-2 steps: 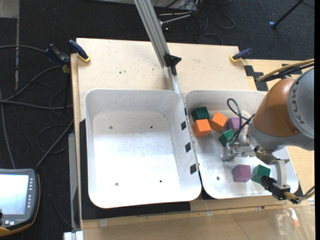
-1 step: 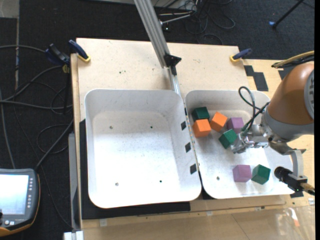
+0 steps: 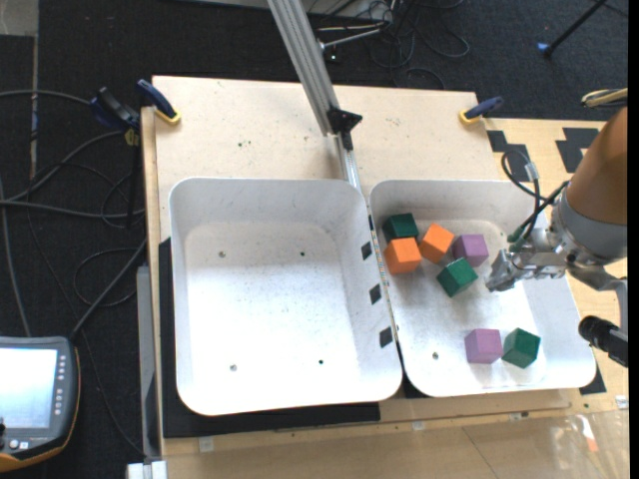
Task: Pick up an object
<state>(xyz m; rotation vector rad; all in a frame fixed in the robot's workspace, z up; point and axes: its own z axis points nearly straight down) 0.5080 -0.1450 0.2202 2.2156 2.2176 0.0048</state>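
The right bin (image 3: 559, 297) holds several small cubes. A green cube (image 3: 401, 227), two orange cubes (image 3: 436, 241) (image 3: 403, 254), a purple cube (image 3: 471, 247) and another green cube (image 3: 457, 276) cluster in its upper left part. Near the front lie a purple cube (image 3: 483, 345) and a green cube (image 3: 521, 347), side by side. My gripper (image 3: 498, 278) hangs low over the bin's middle right, just right of the lower green cube of the cluster and below the purple one. I see no cube in it.
The left bin (image 3: 180, 267) stands beside the right one, sharing a middle wall (image 3: 377, 277). A slanted metal rail (image 3: 305, 48) runs from the back down to the bins' junction. The grey arm (image 3: 599, 208) fills the right side.
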